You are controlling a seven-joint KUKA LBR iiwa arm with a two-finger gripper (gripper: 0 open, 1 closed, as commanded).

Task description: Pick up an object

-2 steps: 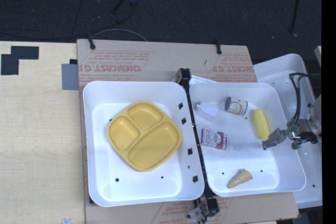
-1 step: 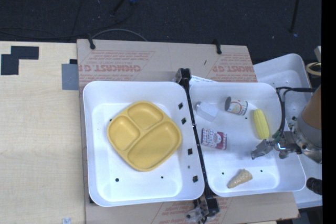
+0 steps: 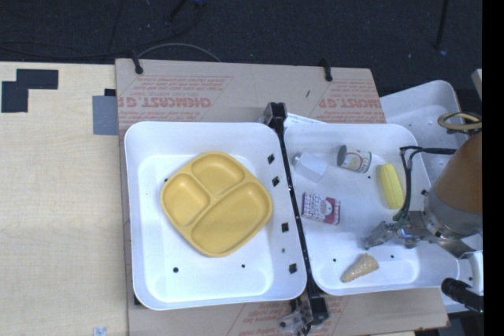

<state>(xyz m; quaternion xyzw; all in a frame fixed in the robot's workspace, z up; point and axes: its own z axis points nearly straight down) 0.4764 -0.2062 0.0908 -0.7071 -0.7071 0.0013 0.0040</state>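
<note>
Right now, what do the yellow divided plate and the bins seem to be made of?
The yellow plate looks like moulded plastic: even colour, soft sheen, rounded compartment ridges. The white bins also look like plastic, smooth and slightly glossy with rounded rims, though this view cannot settle it.

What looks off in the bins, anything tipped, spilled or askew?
No spill or damage visible. The yellow divided plate sits rotated, corners skewed to the left bin walls. In the right bin, the small can lies on its side, as does the clear cup.
</note>
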